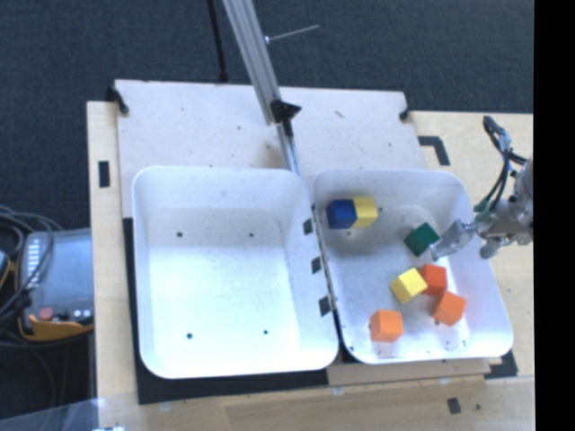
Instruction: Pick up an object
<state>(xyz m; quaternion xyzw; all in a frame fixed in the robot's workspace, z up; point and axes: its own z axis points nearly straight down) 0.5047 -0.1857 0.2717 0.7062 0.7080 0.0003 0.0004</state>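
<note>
Two shallow white bins stand side by side on the tabletop [99, 241]. The left bin [153, 196] has only its bare white floor with some small dark dots. The right bin [485, 326] holds all the small blocks. At its far left part, a blue block [340, 214] and a yellow block [365, 211] touch each other. More to the right lies a green block [421, 238]. Nearer, a second yellow block [408, 285] is touching an orange block [435, 277], and another orange block [449, 308] lies just beside these, to the right. One more orange block [386, 325] sits alone near the near wall of the bin. The pincer [454, 238] comes in from the right over the right bin, and its tip is just beside the green block, on that block's right side. I cannot tell whether the pincer is released or clenched, and no block is seen between its parts. A slanted metal rail [256, 52] stands at the far side, behind the bins.
</note>
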